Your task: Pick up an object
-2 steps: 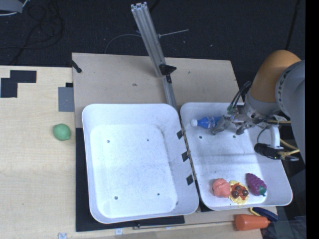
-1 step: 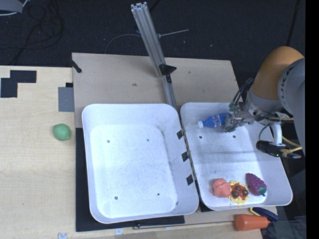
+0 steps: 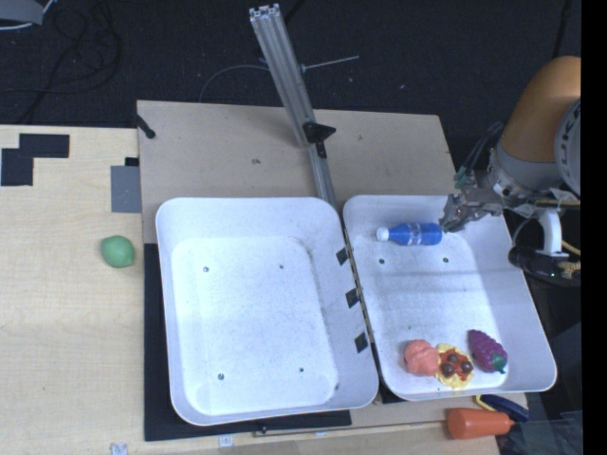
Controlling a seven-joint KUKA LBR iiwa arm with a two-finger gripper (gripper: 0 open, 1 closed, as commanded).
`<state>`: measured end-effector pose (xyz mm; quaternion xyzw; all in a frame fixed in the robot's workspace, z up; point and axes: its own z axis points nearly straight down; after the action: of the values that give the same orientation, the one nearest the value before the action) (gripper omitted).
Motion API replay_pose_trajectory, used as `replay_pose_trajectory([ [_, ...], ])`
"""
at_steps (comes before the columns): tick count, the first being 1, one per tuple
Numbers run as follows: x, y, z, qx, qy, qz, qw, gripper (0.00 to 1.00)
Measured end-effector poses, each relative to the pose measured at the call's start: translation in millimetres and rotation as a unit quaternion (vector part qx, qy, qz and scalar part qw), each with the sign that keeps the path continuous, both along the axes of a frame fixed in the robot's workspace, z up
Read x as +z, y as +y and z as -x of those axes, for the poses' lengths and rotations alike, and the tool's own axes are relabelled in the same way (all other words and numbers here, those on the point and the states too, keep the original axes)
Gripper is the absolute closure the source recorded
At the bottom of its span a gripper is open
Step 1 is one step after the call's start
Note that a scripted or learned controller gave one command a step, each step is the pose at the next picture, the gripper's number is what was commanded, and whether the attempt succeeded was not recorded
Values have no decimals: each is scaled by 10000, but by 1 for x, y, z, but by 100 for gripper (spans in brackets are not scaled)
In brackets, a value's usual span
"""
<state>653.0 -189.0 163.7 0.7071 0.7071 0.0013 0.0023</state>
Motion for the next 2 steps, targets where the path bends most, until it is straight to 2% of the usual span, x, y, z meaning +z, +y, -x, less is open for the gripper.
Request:
replay_pose_trajectory([
  [1,40,-1,-1,-1,8,-2,10000,100],
  [2,35,49,15,13,25,-11,10000,100],
])
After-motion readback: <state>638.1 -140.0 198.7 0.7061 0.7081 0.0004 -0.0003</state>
